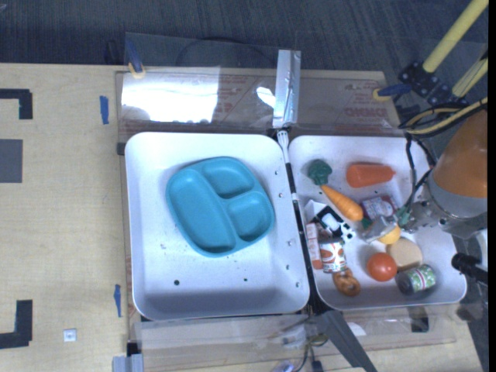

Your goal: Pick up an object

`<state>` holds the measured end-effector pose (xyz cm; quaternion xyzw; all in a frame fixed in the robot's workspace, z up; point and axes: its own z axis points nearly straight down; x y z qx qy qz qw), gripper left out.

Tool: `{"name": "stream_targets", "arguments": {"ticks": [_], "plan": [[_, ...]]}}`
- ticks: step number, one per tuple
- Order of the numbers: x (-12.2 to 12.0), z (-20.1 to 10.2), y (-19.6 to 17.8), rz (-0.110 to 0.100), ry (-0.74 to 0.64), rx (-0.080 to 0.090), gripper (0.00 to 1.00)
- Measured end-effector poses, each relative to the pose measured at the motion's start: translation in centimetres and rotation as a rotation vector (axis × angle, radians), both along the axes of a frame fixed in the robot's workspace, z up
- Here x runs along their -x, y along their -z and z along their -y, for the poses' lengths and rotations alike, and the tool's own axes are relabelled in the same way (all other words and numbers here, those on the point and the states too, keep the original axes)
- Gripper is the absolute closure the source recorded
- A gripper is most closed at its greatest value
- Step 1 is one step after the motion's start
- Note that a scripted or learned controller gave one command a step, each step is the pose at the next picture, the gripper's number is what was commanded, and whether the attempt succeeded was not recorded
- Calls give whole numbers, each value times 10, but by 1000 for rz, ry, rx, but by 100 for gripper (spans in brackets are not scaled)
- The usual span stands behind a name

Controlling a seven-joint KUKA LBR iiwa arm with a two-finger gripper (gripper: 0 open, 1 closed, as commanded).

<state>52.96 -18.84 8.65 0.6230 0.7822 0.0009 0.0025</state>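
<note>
Grey arm (457, 184) seemingly reaches over right bin (446, 285).

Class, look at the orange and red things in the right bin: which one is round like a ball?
The red tomato, near the bin's front edge beside the green can. The carrot is long and tapered, and the orange piece at the back is oblong.

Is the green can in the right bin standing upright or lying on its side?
Lying on its side. The green can shows its round side and one end, near the front corner of the right bin, beside the red tomato.
</note>
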Motion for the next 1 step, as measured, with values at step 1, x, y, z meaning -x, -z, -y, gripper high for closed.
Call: {"name": "stream_targets", "arguments": {"ticks": [1], "plan": [[-2, 1, -12, 8, 2, 3, 100]]}}
